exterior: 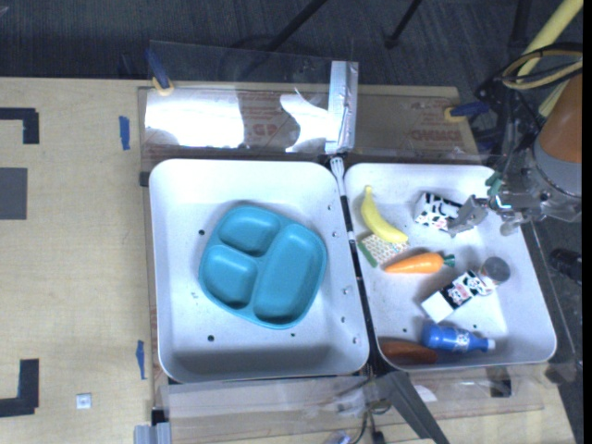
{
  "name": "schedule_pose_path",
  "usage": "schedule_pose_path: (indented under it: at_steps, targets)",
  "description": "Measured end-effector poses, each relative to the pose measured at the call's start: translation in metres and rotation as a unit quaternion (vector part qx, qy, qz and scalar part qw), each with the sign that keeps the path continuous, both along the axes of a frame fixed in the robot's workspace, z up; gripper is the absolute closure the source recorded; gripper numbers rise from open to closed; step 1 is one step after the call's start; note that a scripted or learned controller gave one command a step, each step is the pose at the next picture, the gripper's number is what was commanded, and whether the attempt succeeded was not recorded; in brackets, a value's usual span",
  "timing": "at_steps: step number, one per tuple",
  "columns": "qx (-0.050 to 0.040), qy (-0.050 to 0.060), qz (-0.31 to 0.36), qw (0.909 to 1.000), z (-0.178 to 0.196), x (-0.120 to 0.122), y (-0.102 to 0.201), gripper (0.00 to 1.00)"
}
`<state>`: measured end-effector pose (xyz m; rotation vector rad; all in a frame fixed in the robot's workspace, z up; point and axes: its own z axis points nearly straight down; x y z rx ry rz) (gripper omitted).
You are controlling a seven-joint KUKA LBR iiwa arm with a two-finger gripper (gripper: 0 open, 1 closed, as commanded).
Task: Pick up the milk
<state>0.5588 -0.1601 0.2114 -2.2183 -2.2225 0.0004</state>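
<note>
Two cow-patterned milk cartons lie in the right bin (532, 289). The smaller carton (432, 211) is near the back, just right of the banana. The longer white carton (458, 296) lies on its side toward the front, below the carrot. My gripper (488, 217) hangs over the back right of this bin, just right of the smaller carton and apart from it. Its fingers stand open with nothing between them.
The right bin also holds a yellow banana (378, 218), a checkered block (377, 247), an orange carrot (416, 263), a grey disc (497, 269), a blue bottle (456, 340) and a brown item (407, 350). A blue divided plate (264, 264) sits in the left bin (176, 248).
</note>
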Motion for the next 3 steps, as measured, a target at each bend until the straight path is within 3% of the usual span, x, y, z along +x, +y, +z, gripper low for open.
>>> schedule_pose_path:
  at_steps: [1,2,3]
  targets:
    - [-0.0012,-0.002,-0.115,0.9933,0.111,0.071,0.014,0.00]
    - [-0.0006,0.000,-0.133,0.9911,0.027,0.044,0.026,0.00]
    - [-0.0007,0.000,-0.133,0.9911,0.028,0.044,0.026,0.00]
